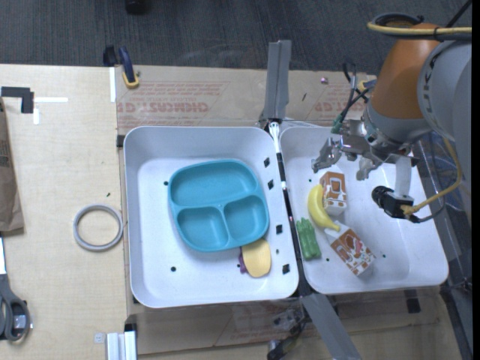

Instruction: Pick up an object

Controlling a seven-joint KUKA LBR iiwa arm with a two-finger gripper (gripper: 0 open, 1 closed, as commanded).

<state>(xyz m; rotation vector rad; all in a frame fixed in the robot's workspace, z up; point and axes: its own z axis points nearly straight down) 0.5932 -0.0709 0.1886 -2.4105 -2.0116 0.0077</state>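
Bare floor behind the banana [321,208] and cartons; blue tray [217,205] crowds the left bin [142,223].

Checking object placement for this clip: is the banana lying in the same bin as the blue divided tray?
No. The banana lies in the right bin, while the blue divided tray sits in the left bin.

Arm [427,58] cut off by the right and top edges. Scissors [13,313] and brown bag [9,178] cut off by the left edge. A purple thing [242,261] mostly hidden behind the yellow piece [257,259] and under the tray [217,205]. Carton [334,190] print too small to read. Pincer [345,160] finger spacing indistinct.
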